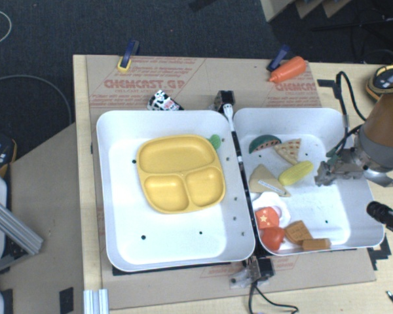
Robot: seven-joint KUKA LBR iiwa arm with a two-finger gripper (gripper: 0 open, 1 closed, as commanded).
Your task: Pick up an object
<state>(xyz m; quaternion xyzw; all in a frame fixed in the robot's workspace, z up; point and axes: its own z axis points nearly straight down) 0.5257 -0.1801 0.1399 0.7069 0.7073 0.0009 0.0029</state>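
Toys crowd the right bin's left half; the hand hangs beside a yellow piece, grip unclear.

Single fixed view, mounted above the flat tan cardboard-topped bench, looking down at a slant. Far enough back to take in both shallow white plastic bins plus surrounding dark carpeted floor.
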